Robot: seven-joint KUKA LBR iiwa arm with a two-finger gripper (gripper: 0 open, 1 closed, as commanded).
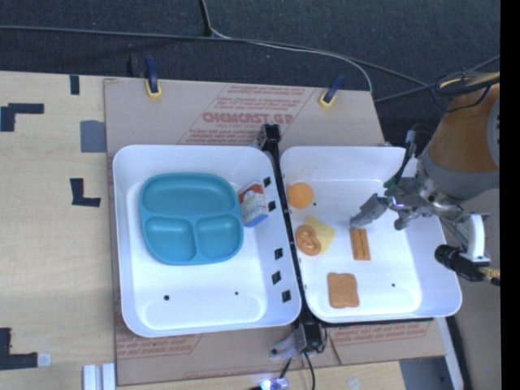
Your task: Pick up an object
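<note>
Although the tool (370, 212) hovers near the right bin's (406, 303) right edge, just above a brown bar (360, 244), nothing is lifted; its opening I cannot tell, and the pick remains.

Pincer (367, 213) low, pointing left

- Light is even and fairly bright, falling from above.
- The white bins (146, 299) read cleanly, with mild glare on their floors and only faint, soft shadows beside the things in them.
- The dark floor (325, 15) behind the worktop (49, 218) stays dim.
- The picture is slightly soft and grainy; small details blur.
</note>
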